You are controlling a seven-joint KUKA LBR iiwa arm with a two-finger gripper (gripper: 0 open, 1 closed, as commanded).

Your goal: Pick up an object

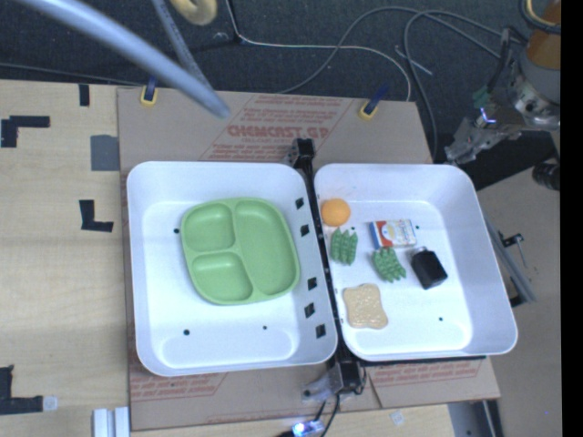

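Arm (537, 71) raised at upper right, clear of bench.

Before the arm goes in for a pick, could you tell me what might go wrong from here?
1. The right bin's items are crowded: two broccoli pieces flank the small box, so a grasp may nudge neighbours.
2. The orange sits near the bins' divider, which may block one finger.
3. The toast lies flat and may slip out.
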